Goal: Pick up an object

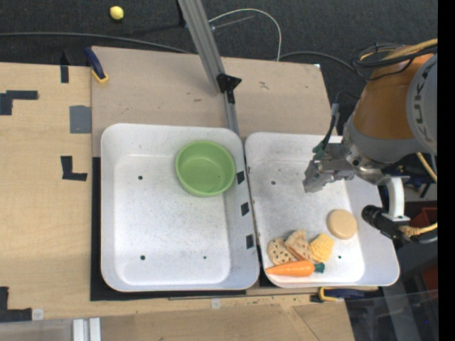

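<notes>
The right bin (284, 155) holds a cluster of toy foods at its near end. There is a tan round piece (342, 224), a yellow ridged piece (321, 247), two brown waffle-like pieces (288, 249) and an orange carrot (290, 268) along the near wall. A green bowl (205, 168) sits upright in the far part of the left bin (128, 212). My gripper (316, 180) hangs over the right bin's middle, up and to the left of the tan round piece and apart from all the food. Nothing shows in its grasp.
A grey slanted pole (202, 34) runs from the top of the view down to the wall between the bins. The grey and orange arm (391, 112) covers the right bin's far right corner. A small yellow ball (116, 12) lies off the bench at the far left.
</notes>
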